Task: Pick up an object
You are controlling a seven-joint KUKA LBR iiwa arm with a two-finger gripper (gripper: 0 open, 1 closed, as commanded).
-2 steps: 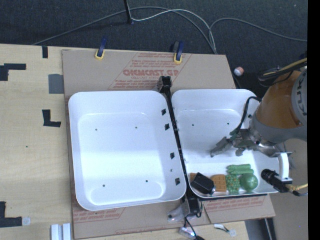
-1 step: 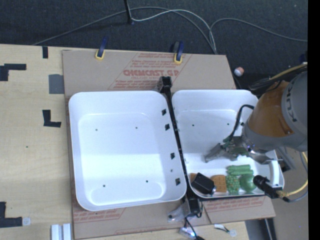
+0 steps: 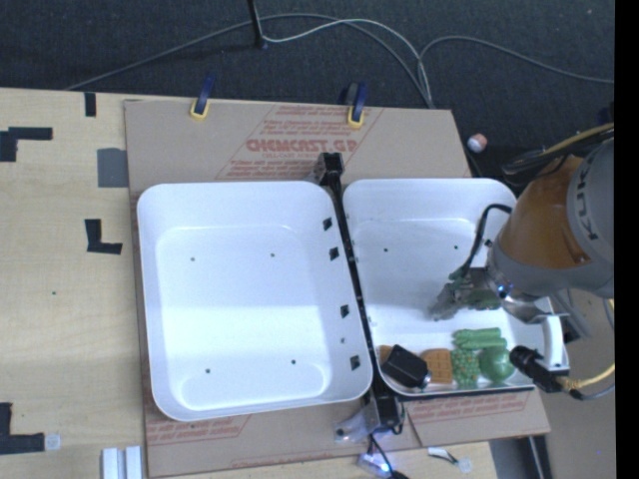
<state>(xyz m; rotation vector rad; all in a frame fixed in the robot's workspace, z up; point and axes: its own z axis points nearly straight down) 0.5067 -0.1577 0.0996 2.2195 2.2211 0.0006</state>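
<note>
The tool (image 3: 451,300) hangs low in the right bin (image 3: 419,203); whether it grips anything, I cannot tell. Near it, along the bin's near wall, lie a black object (image 3: 405,366), an orange piece (image 3: 436,364) and green pieces (image 3: 477,355).

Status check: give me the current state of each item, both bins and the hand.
hand: low inside right bin, holding nothing visible
black object: lying at front wall
orange piece: lying flat
green items: clustered, front corner
right bin: holds all items
left bin: bare white floor
</note>
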